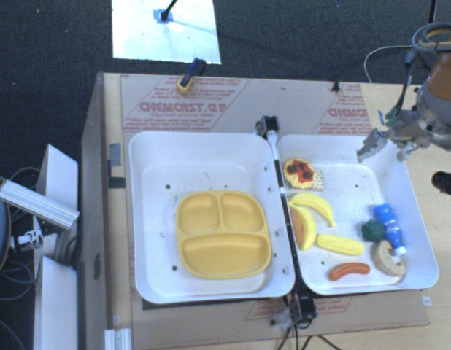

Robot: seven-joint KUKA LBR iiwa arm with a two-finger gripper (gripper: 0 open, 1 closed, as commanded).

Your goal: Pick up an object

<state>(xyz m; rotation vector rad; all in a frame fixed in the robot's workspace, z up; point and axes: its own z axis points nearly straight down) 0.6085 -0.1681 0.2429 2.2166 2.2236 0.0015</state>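
The right bin [415,195] holds several toy foods. A small pizza [300,171] lies at its back left, with a banana [315,207] in front of it. Nearer the front are a corn cob [340,245] and a red sausage [349,270]. On the right side are a blue bottle [389,224], a green broccoli [372,230] and a bread slice [390,259]. An orange piece [298,229] rests by the divider. My gripper [388,147] hangs open above the bin's back right corner, with nothing between its fingers.
The left bin [156,173] holds a yellow divided plate [223,233]. A black divider rail [281,195] runs between the bins. The arm [438,93] comes in at the upper right with cables. A yellow-tipped tool [189,77] lies on the board behind the bins.
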